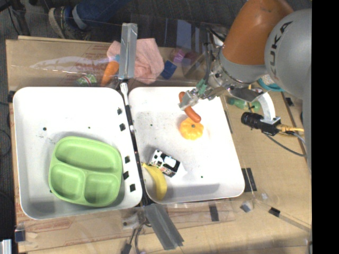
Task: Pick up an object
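My gripper (192, 99) is over the back of the right bin (222, 157), reaching in from the right. A red-orange sausage-shaped toy (194, 115) lies slanted between its fingers, one end sticking out at the upper left and the other at the lower right; the fingers look shut on it. Just below it a small yellow-orange pumpkin (191, 130) rests on the bin floor. Nearer the front lie a black-and-white box (166, 163) and a yellow banana (155, 180) against the front left wall.
In the left bin (32, 115) sits a green divided plate (86, 170). Behind the bins lie a pink cloth (144, 57), an orange item (109, 72) and a blue block (169, 69). A grey post (127, 52) stands at the divider's back.
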`<action>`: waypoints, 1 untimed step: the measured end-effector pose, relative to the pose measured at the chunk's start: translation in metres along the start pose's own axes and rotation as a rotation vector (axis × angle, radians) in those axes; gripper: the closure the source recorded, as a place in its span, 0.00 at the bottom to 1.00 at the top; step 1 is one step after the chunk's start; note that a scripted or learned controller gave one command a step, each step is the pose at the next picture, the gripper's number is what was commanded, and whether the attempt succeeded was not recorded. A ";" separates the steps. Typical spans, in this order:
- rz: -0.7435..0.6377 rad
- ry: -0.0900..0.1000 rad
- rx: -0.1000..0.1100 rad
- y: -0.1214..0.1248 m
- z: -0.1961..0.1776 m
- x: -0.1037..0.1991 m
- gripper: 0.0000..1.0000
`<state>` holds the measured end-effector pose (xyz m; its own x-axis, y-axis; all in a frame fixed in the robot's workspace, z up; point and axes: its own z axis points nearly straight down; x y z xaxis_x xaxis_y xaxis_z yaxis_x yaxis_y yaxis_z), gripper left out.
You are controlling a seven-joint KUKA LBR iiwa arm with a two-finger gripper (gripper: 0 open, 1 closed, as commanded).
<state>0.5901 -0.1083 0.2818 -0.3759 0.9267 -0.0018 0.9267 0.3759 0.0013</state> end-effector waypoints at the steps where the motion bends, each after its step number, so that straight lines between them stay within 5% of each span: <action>1: 0.443 0.003 0.007 -0.095 0.065 0.054 1.00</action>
<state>0.4817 -0.0938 0.2169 0.0572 0.9984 0.0006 0.9983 -0.0572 -0.0060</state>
